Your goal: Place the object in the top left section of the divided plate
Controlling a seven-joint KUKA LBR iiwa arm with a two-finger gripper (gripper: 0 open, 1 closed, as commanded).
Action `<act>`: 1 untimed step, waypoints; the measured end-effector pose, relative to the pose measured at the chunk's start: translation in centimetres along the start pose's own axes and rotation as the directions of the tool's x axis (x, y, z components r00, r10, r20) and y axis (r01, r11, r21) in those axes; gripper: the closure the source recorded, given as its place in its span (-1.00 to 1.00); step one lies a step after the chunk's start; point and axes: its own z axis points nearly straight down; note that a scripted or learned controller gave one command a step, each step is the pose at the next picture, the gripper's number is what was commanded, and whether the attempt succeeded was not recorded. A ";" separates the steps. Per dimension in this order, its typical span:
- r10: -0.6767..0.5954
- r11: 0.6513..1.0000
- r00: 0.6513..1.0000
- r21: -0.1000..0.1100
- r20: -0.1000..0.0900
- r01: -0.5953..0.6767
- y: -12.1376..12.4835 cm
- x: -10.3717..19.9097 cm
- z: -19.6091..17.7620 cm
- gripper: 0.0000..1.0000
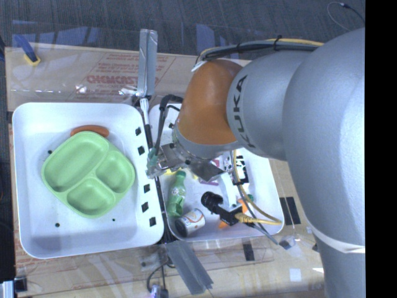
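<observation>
In right bin (273, 185): end effector (166, 164) above green bottle (177, 193); finger state unclear.

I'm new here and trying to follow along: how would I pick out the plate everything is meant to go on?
Look at the left white bin of the two on the bench. The divided plate lies in its middle, pale green with three hollow sections. An orange sausage-like object lies by its far edge; nothing else in either bin is as broad, flat or green.
</observation>
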 end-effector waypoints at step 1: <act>0.095 0.995 0.995 -0.001 0.000 -0.095 0.7 4.3 -4.8 1.00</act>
